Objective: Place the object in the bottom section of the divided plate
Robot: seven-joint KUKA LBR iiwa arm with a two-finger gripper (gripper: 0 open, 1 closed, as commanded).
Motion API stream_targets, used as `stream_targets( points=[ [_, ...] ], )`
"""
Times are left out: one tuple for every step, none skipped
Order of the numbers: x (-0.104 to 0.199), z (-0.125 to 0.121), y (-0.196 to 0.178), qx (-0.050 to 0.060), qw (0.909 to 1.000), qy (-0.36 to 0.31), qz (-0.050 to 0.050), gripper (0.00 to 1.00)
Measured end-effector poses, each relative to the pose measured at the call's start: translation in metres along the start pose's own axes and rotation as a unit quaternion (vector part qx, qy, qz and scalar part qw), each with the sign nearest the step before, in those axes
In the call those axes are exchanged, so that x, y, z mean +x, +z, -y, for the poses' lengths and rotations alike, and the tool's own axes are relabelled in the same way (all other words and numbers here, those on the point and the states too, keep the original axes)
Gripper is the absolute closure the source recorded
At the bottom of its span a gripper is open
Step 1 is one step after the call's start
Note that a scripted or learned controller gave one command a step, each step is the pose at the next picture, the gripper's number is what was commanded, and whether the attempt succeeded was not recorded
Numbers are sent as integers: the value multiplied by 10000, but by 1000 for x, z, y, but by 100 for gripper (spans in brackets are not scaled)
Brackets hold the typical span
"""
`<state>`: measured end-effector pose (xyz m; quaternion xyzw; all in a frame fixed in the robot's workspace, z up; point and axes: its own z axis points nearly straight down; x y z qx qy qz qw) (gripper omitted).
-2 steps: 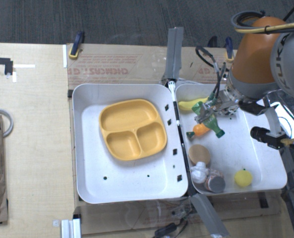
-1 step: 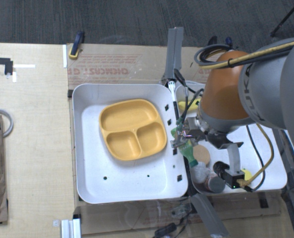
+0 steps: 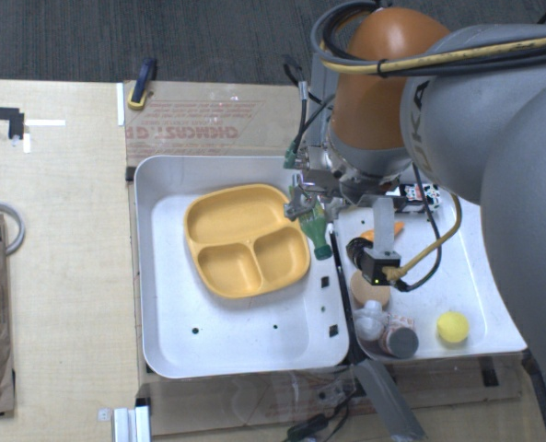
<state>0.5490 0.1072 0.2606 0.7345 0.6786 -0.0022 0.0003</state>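
Tool (image 3: 315,212) beside one yellow divided plate (image 3: 246,239), two white bins (image 3: 162,274).

Even, bright overhead light falls on the scene; the white bin (image 3: 162,274) shows soft glare and faint shadows. The near arm (image 3: 493,109) looks slightly blurred, otherwise focus is sharp.

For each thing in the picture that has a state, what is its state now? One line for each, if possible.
divided plate: flat in the left bin, no object in its sections.
green object: at the gripper's tip, beside the plate's right rim; grasp unclear.
gripper: low over the bins' divider; open or shut cannot be told.
yellow ball: resting in the right bin.
small bottle: lying in the right bin.
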Motion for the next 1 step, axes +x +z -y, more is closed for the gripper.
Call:
stream_targets(
  points=[
    [0,0,0,1,10000,2,1,0]
  ],
)
